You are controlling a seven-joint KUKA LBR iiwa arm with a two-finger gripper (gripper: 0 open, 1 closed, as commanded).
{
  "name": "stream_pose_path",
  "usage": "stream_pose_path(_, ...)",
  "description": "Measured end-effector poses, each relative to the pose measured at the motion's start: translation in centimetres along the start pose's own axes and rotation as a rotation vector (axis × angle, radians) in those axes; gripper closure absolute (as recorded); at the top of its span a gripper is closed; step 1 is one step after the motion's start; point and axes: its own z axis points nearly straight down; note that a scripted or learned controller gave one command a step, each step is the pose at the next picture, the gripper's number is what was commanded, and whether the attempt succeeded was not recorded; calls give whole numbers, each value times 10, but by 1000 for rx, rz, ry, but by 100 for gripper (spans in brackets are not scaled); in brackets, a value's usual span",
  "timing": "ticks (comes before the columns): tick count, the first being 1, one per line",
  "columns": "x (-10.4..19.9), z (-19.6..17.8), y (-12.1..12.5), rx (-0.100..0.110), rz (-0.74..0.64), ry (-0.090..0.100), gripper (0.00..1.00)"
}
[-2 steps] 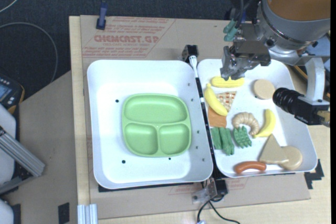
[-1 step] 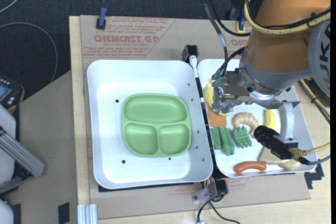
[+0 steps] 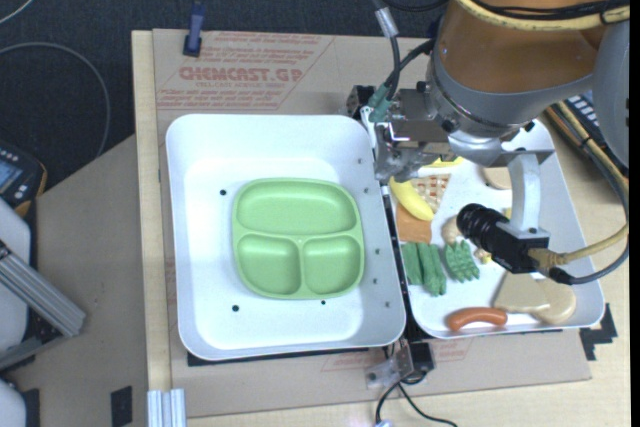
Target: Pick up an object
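The right bin holds several toy foods: a yellow banana, a waffle piece, an orange wedge, green beans, a green leafy piece, a red sausage and a tan slice. The arm's orange band and grey wrist hang over the bin's far part. My gripper reaches down at the bin's far left corner, just above the banana and waffle. Its fingertips are hidden by the wrist hardware.
The left bin holds a green divided plate. A black cylindrical part with a cable sticks out below the wrist over the right bin. Cardboard lies under both bins, and a blue clip sits at its far edge.
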Motion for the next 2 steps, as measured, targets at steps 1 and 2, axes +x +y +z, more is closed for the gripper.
stream_pose_path(1, -62, 32, -2, 13, 13, -4, 100)
stream_pose_path(2, -51, -6, 0, 3, 5, -3, 100)
